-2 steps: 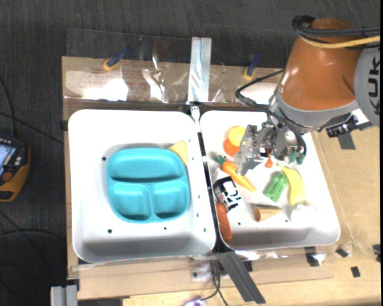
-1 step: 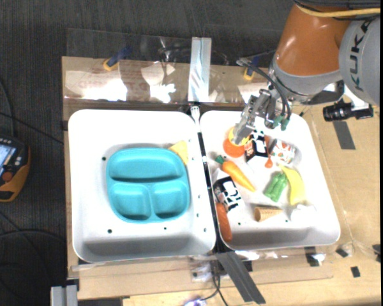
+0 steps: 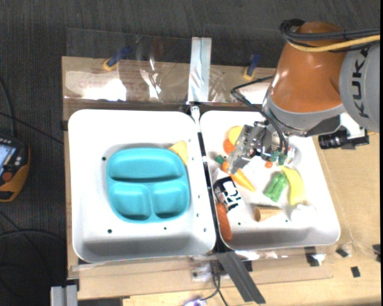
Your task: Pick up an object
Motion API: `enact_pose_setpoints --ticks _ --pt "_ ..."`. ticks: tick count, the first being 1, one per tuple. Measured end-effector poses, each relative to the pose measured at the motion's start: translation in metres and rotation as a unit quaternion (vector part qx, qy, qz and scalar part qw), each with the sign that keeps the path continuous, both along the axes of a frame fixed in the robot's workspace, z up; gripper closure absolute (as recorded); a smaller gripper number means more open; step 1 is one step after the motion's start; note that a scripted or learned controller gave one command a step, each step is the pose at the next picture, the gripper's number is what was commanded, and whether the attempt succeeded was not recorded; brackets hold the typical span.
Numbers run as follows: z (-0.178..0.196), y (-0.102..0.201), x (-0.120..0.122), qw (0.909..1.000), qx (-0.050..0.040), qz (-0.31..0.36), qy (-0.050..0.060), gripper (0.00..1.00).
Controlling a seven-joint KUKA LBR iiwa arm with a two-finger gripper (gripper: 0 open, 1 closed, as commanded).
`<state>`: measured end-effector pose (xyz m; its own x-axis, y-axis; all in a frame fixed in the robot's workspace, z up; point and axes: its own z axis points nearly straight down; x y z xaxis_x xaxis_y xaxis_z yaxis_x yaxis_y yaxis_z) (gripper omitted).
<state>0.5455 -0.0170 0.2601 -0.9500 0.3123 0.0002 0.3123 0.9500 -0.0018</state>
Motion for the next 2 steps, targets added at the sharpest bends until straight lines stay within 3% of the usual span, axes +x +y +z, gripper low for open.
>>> enact_pose_setpoints --ticks 1,2 --pt "0.036 -0.006 0.087 0.9899 -0.0006 -0.142 -0.002 1.0" --pt "0.013 -0.007 -0.004 0.9934 -0.0006 -0.115 0.0 1.0"
